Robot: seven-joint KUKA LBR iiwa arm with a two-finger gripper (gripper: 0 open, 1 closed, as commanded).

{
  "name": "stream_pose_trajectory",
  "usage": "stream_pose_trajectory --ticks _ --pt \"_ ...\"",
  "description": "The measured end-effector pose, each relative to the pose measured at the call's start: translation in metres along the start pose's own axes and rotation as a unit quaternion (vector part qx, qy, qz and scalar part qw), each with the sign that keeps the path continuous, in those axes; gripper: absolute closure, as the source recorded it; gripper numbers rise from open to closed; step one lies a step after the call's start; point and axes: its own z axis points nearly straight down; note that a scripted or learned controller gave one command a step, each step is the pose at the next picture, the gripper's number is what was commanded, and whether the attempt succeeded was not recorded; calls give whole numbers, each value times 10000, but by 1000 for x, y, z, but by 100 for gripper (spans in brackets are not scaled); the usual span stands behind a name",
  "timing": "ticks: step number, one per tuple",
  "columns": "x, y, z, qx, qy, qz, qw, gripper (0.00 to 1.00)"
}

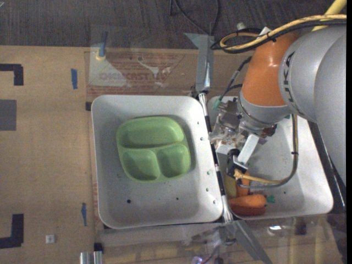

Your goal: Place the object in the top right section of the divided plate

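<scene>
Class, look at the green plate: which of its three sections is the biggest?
The long section at the top of the view. It spans the green plate's full width, while the two smaller sections split the lower half.

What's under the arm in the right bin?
An orange carrot-like object lies in the right bin, at its lower edge, a yellow piece beside it. The arm covers much of the floor.

One overhead camera, aslant, close above both bins (148,205)
</scene>
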Motion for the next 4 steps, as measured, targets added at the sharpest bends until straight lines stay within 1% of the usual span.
stream_pose_trajectory --ticks 1,2,3,4 --pt "-39 -66 16 -4 1 -168 9999 100" --pt "22 -35 -21 -22 0 -539 9985 100" --pt "69 0 -26 -23 -4 -465 9989 100" --pt "-27 -24 -63 -1 -5 933 9956 100"
